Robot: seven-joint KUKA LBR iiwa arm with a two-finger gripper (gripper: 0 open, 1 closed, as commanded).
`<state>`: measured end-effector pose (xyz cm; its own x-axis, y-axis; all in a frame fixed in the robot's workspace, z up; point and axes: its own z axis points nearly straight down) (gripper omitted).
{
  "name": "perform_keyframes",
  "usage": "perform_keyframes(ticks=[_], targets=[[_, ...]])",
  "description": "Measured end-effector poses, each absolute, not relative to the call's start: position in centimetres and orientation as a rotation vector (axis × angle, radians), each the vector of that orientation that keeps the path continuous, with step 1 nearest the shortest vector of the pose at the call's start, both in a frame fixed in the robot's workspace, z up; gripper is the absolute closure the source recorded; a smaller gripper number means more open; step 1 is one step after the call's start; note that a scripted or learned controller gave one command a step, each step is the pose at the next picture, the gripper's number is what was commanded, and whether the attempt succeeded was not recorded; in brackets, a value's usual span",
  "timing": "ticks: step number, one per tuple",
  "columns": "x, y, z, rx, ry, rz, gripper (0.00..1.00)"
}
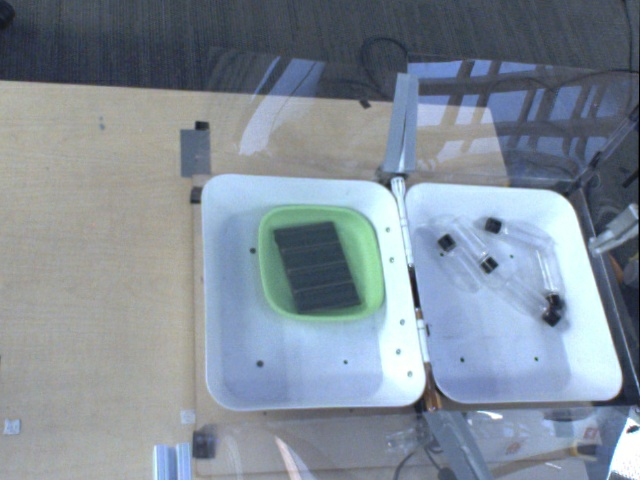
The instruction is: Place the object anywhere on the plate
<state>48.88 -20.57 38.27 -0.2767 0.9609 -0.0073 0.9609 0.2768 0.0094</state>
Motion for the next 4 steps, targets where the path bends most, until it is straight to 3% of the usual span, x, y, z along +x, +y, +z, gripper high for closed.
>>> perform_keyframes(ticks=[2,4], targets=[[48.9,-20.6,42.8,1.210,2.885,0.000,0.00],[48.9,-20.6,43.7,1.187,2.894,0.001,0.00]])
